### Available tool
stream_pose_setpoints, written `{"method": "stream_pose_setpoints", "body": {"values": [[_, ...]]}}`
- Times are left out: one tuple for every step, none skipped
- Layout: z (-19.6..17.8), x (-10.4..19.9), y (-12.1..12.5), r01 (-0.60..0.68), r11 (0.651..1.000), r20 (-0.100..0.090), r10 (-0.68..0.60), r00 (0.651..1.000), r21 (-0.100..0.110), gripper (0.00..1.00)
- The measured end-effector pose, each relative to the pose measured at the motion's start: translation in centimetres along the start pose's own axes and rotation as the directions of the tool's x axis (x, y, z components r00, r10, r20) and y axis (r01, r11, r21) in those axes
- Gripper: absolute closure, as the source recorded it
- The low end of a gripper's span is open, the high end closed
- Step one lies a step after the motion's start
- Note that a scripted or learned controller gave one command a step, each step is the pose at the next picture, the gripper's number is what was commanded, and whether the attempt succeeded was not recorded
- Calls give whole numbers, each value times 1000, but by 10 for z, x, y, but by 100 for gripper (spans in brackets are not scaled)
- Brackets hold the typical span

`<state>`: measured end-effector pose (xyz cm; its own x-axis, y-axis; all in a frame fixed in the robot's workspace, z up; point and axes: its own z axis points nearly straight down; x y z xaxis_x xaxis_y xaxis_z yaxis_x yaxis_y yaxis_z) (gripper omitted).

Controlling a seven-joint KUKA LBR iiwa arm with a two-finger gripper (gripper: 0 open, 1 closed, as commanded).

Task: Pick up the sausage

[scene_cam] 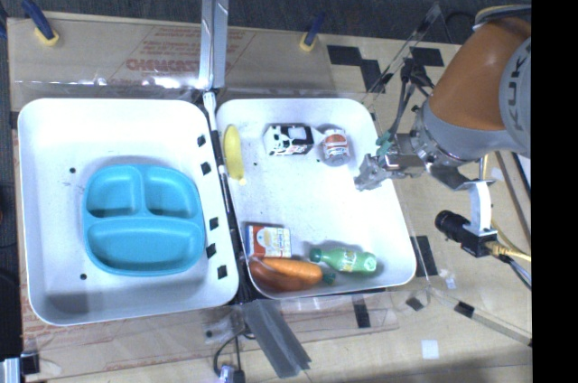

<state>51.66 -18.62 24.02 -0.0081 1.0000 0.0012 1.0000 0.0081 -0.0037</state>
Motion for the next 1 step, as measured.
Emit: {"method": "stream_pose_setpoints", "body": {"values": [[13,-24,6,1,1000,2,-1,1000,-2,0]]}}
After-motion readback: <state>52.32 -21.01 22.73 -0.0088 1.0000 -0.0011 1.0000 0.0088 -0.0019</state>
